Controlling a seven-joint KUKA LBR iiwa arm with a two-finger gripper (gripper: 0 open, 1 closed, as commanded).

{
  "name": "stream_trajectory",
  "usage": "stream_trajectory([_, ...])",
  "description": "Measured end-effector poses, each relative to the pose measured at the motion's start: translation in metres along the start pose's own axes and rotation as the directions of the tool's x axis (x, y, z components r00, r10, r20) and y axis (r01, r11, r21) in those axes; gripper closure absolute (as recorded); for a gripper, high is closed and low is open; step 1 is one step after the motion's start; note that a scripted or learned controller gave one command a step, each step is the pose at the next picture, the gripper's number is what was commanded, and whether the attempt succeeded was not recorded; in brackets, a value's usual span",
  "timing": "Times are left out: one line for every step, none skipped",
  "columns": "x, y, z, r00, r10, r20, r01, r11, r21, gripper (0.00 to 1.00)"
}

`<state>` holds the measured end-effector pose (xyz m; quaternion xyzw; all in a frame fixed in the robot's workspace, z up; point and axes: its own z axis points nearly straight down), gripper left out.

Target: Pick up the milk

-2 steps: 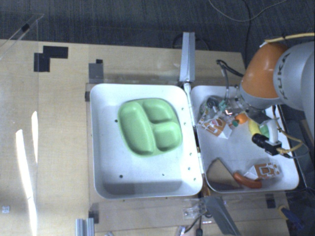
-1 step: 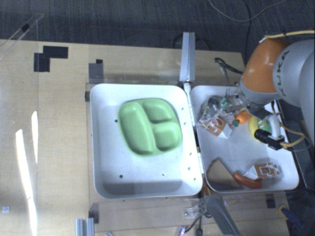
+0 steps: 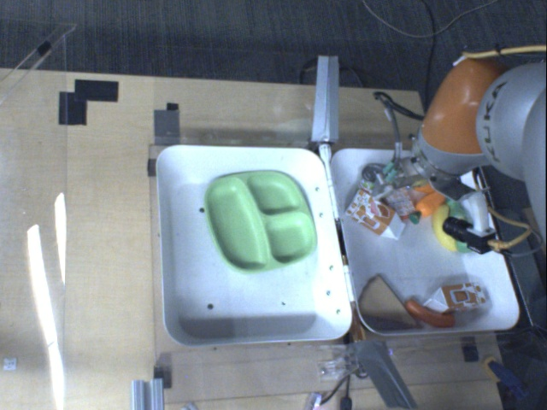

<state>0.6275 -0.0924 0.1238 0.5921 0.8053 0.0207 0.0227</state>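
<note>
A white milk carton [image 3: 370,211] with orange-brown print lies tilted in the upper left of the right bin [image 3: 410,263]. A second small white carton [image 3: 466,295] with similar print lies near that bin's lower right corner. My gripper [image 3: 396,176] hangs from the grey and orange arm [image 3: 466,114] over the bin's top edge. It sits just up and right of the first carton, amid a cluster of small items that hides its tip. No carton is visibly in its hold.
Beside the gripper lie an orange item [image 3: 427,201], a small green piece [image 3: 414,217] and a yellow banana-like toy [image 3: 445,226]. A red sausage [image 3: 429,315] lies at the right bin's front. The left bin [image 3: 184,254] holds a green divided plate [image 3: 260,219].
</note>
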Motion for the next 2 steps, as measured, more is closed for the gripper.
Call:
stream_trajectory([0.000,-0.001,0.001,1.000,0.001,0.000,-0.001,1.000,0.002,0.00])
stream_trajectory([0.020,0.012,-0.129,0.994,0.109,-0.002,-0.109,0.993,0.054,0.00])
